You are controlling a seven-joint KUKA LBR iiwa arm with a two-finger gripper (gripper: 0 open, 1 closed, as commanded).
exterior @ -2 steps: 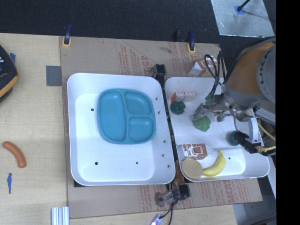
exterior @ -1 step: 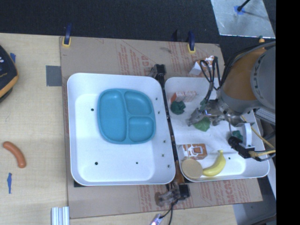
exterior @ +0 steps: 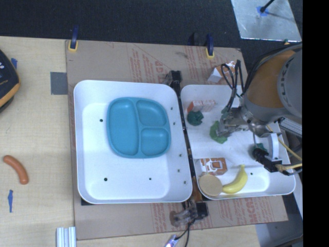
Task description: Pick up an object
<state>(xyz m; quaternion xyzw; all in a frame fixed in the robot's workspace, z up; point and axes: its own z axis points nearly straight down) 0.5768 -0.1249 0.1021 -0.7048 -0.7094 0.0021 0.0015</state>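
The right bin (exterior: pixel 267 189) holds several small items. A light green object (exterior: pixel 219 133) lies near its middle, and my gripper (exterior: pixel 227 122) hangs right over its upper right side, very close to it or touching it. A dark green object (exterior: pixel 195 118) sits a little to the left. A pale packet (exterior: pixel 203 106) lies at the back. At the front are a yellow banana (exterior: pixel 235 181), a round tan disc (exterior: pixel 207 184) and a brown-and-white card (exterior: pixel 213 164). The grey arm with its orange band (exterior: pixel 267 84) comes in from the right.
The left bin (exterior: pixel 87 153) holds a blue divided plate (exterior: pixel 138 126). A sausage toy (exterior: pixel 16 169) lies on the bench at far left, and a black and yellow device (exterior: pixel 7 81) sits above it. Cables and a black part (exterior: pixel 263 157) hang by the wrist.
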